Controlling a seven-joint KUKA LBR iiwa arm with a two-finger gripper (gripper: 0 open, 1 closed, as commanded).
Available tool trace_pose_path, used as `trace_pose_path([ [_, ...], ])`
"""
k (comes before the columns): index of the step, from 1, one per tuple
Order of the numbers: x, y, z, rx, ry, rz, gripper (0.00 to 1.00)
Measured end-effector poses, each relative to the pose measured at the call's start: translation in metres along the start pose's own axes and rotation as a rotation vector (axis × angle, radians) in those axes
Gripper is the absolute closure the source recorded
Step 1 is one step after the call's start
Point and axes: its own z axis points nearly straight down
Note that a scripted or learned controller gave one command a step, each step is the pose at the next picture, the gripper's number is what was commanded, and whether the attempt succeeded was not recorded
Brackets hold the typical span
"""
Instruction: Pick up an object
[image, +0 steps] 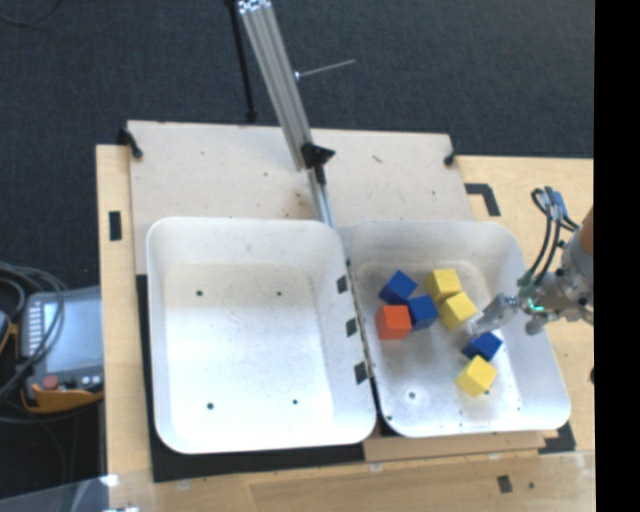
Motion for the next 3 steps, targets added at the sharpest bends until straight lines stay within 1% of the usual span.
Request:
trace_pose_path([
  [1,0.000,0.001,-0.002,-0.005,-0.002,0.002,0.00],
  [2,-0.003,0.002,0.061,0.001,-0.002,0.003,0.00],
  [3,-0.007,-0.005,0.121,0.002,-0.001,0.004,0.00],
])
